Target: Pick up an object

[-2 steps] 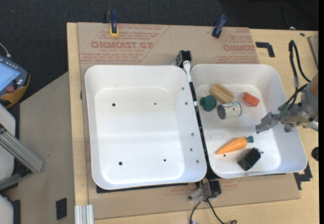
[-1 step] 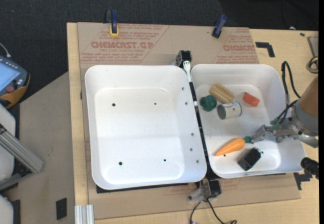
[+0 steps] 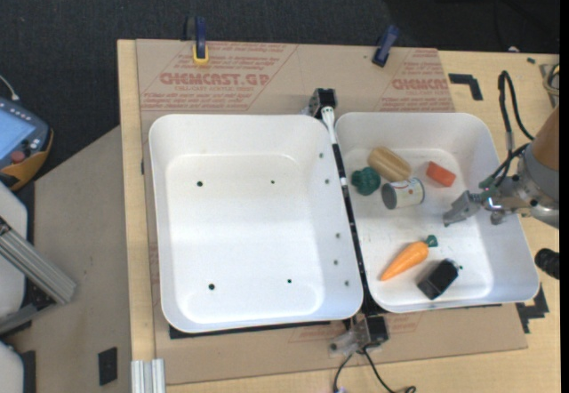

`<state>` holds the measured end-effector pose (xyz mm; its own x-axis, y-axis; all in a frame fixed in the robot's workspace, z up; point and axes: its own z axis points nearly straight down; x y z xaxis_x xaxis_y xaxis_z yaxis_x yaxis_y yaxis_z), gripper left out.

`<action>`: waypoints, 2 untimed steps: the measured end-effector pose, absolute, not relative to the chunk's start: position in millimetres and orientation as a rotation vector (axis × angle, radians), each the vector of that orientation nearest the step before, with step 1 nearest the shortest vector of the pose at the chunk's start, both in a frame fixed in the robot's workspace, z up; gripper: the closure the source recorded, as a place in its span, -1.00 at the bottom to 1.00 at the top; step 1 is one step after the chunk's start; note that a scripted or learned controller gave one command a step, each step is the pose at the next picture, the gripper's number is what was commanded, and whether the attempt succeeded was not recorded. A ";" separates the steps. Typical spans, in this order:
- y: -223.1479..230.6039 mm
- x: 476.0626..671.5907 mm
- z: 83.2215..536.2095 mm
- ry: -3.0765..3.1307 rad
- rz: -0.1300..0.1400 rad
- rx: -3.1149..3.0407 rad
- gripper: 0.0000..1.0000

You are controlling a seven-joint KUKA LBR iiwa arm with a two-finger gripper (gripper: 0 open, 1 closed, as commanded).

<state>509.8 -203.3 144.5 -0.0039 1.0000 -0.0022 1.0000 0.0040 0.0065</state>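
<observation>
Right bin (image 3: 480, 129), holding five items:
- Carrot (image 3: 406, 260), orange with green top, lying slantwise near the bin's front.
- Black block (image 3: 437, 278), just beside the carrot, toward the front rim.
- Small grey can (image 3: 402, 195), on its side, mid-bin.
- Tan roll (image 3: 389, 163), touching the can's far side.
- Green lump (image 3: 364, 180), by the bin's left wall.
- Orange-red block (image 3: 440, 173), toward the far right.

Gripper (image 3: 468, 207): over the bin's right part, nothing seen in it; how far apart the fingers stand, cannot tell.

Left bin (image 3: 169, 142): adjoining.

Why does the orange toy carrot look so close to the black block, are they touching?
Apart. The camera view shows white bin floor between the orange toy carrot and the black block.
</observation>
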 end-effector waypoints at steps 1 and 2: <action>-176.9 524.9 255.8 2.218 0.012 2.207 -1.00; -141.3 484.2 116.5 2.233 -0.010 2.232 -1.00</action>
<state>484.2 -141.3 116.5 -0.0005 1.0000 0.0067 0.9999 0.0006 -0.0155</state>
